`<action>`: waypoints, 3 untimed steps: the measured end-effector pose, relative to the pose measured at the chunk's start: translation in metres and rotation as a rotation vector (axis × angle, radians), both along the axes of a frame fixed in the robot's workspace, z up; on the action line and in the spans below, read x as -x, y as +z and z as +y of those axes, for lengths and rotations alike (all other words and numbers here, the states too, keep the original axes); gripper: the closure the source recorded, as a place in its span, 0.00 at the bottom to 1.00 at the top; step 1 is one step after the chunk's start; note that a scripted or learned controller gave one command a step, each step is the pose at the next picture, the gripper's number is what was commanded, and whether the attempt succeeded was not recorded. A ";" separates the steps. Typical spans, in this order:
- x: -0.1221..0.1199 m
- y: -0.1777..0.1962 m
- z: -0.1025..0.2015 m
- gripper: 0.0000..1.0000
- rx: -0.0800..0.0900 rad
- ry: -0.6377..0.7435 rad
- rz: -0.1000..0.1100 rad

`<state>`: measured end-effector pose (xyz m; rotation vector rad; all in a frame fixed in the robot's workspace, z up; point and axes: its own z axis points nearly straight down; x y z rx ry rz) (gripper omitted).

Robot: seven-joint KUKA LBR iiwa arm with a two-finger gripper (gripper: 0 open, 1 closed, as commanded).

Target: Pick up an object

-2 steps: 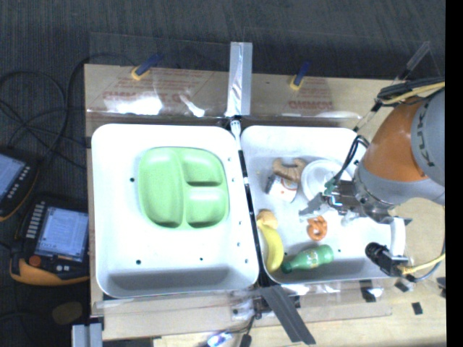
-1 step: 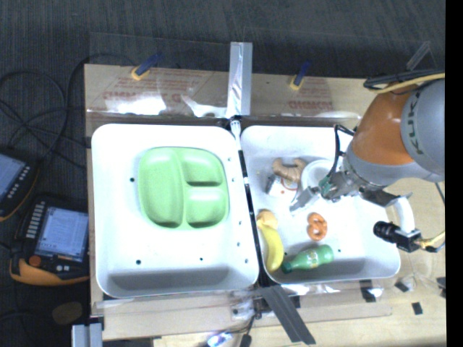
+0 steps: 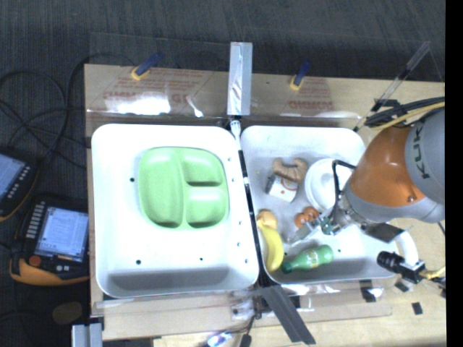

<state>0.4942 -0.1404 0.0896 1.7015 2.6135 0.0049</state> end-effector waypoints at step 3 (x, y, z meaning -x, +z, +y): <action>-0.001 0.068 0.041 0.00 -0.012 0.163 0.026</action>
